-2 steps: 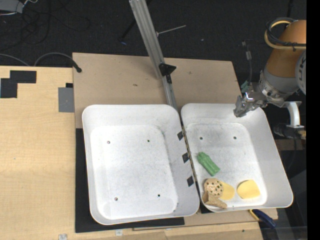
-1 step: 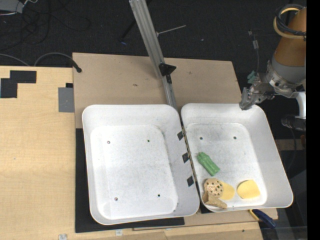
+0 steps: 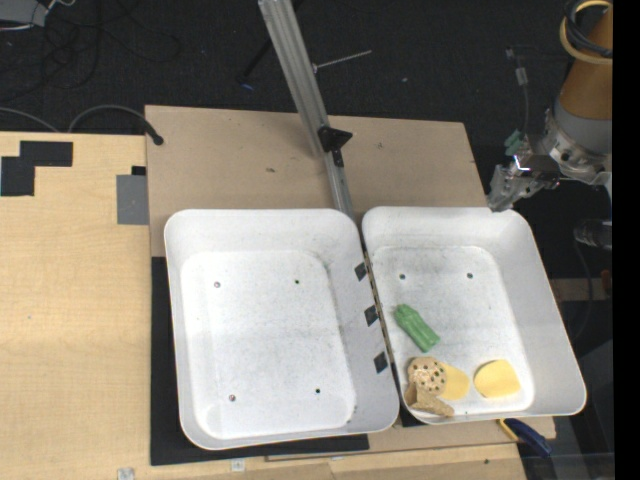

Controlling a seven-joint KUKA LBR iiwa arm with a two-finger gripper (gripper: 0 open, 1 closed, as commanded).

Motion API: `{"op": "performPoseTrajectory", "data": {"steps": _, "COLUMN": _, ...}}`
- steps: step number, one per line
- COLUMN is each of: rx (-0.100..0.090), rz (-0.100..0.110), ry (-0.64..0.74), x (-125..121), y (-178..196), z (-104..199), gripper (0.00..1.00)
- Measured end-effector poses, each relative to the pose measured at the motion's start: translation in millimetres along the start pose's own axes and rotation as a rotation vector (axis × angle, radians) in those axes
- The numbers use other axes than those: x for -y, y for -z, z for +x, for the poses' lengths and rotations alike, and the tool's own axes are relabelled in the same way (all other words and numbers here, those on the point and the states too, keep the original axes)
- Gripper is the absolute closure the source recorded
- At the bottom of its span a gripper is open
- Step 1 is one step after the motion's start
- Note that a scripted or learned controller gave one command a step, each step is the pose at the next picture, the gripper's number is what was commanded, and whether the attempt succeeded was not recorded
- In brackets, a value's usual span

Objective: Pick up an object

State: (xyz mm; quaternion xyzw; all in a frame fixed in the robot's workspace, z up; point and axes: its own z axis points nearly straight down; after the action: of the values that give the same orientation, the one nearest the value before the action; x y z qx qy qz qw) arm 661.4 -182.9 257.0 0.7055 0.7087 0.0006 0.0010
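The right bin (image 3: 520, 258) holds a green oblong object (image 3: 417, 327) near its left wall. At its front edge lie a brown speckled cookie-like piece (image 3: 428, 379) on a pale yellow disc (image 3: 452, 382), and beside them a yellow rounded block (image 3: 496, 379). My gripper (image 3: 503, 192) hangs at the bin's back right corner, just outside the rim, well away from these objects. Nothing shows between its fingers.
The left bin (image 3: 190, 268) lies beside the right one, with black clips along the shared wall. A slanted aluminium rail (image 3: 305, 93) runs from the back down to the bins' joint. A wooden table surface sits at the left.
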Motion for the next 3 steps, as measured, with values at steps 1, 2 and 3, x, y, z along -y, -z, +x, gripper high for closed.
{"op": "performPoseTrajectory", "data": {"steps": 1, "rx": -0.002, "rz": 0.006, "ry": -0.001, "x": 10, "y": -3, "z": 41, "gripper": 1.00}}
{"op": "performPoseTrajectory", "data": {"steps": 2, "rx": -0.003, "rz": 0.006, "ry": -0.001, "x": 19, "y": 0, "z": 96, "gripper": 1.00}}
{"op": "performPoseTrajectory", "data": {"steps": 3, "rx": -0.003, "rz": 0.008, "ry": -0.002, "x": 31, "y": -14, "z": 141, "gripper": 1.00}}
